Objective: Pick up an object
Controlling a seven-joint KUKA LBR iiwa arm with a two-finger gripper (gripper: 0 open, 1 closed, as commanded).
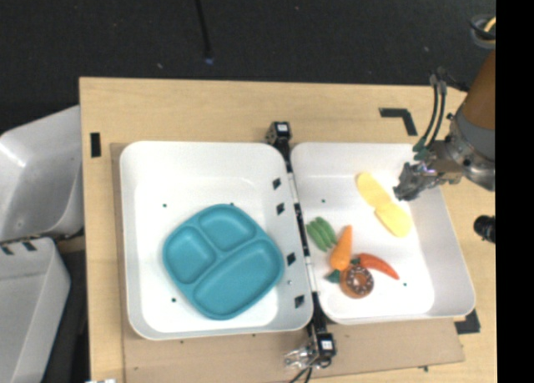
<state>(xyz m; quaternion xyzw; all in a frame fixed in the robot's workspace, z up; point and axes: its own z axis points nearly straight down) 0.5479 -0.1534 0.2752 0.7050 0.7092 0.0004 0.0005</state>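
In the right bin (pixel 434 277) lie several toy foods. A yellow banana-like piece (pixel 384 204) rests near the bin's upper middle. A green pepper (pixel 321 232) and an orange carrot (pixel 341 247) sit by the bin's left wall. Below them are a red chili (pixel 380 265) and a round brown-red piece (pixel 357 281). My gripper (pixel 408 185) hangs at the bin's upper right, just right of the yellow piece's upper end, with nothing visible between its fingers.
The left bin (pixel 138 206) holds a blue divided plate (pixel 221 260). A clamped divider (pixel 292 223) joins the two bins. The wooden bench (pixel 209 110) surrounds them, with a white object (pixel 37 177) beyond its left edge.
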